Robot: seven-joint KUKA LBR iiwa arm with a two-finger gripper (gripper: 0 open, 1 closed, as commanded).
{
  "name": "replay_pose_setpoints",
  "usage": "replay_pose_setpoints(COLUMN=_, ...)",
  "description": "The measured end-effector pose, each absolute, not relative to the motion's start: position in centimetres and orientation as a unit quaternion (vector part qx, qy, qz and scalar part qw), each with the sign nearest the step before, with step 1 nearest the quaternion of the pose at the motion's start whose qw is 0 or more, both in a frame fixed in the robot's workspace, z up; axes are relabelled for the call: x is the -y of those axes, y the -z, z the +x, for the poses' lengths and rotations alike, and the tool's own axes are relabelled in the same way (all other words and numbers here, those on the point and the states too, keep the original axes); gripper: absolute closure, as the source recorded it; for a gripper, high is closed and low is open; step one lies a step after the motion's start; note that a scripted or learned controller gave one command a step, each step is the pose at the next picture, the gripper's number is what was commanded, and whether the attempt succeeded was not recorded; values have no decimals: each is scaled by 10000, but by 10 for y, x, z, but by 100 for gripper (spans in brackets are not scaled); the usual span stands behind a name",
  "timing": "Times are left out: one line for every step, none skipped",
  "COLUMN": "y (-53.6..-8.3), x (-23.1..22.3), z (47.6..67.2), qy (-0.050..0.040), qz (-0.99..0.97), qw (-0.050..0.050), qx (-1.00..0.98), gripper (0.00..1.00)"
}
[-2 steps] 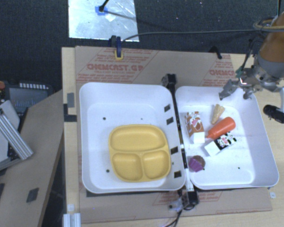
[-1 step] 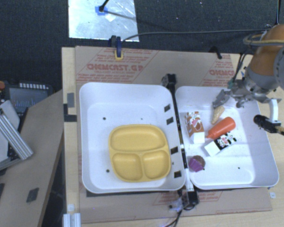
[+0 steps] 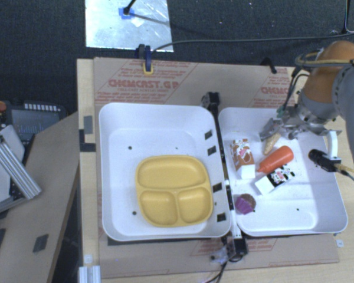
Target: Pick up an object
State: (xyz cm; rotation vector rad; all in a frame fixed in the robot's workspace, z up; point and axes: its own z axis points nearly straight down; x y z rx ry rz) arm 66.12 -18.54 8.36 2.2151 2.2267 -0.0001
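Overhead slanted view of a bench bearing two shallow white bins side by side. The left bin holds a yellow divided plate with three compartments, lying flat near the bin's front. The right bin holds the loose objects: a carrot lying at a slant near the middle; a small carton with a brown-and-white print to its left; a white block just below the carton; a black-and-white patterned box touching or nearly touching the carrot's lower end; and a purple object near the bin's front left corner. The arm enters from the right, its orange band uppermost. The gripper hangs over the bin's rear part, just above and beside the carrot's upper end. A pale tan piece shows at the fingertips, possibly an object, possibly part of the tool. Whether the fingers are spread or closed cannot be told at this resolution.
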Motion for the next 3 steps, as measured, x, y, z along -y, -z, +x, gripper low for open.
replay_pose_setpoints(y=-97, x=186, z=663, qy=-17, qz=7046, qw=30, qx=-7096, gripper=100)
replay_pose_setpoints(y=-160, x=190, z=659, qy=-19, qz=7067, qw=36, qx=-7075, gripper=100)
replay_pose_setpoints(y=-210, x=192, z=652, qy=-18, qz=7070, qw=34, qx=-7072, gripper=100)
